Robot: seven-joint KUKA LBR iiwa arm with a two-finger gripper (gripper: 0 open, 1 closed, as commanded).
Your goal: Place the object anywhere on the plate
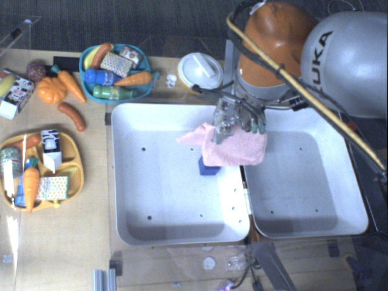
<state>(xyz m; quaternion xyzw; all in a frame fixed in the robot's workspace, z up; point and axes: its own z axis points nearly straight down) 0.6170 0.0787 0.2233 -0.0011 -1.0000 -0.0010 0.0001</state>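
Over the bins' shared wall | gripper (237, 125) pinched pink cloth (233, 148), hanging at its 6 o'clock | blue block (209, 166) beneath, left bin (151, 223) | no plate identifiable | placement not done

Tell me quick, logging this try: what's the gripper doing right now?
Gripper: down on the pink cloth at the bins' shared edge; open, shut or holding cannot be told.

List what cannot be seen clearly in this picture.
- Blue object: mostly under the pink cloth; its shape is unclear.
- Gripper: finger state hidden by the wrist and cloth.
- Cloth's grip: unclear whether it is held.
- Items in the yellow tray: too small to identify.
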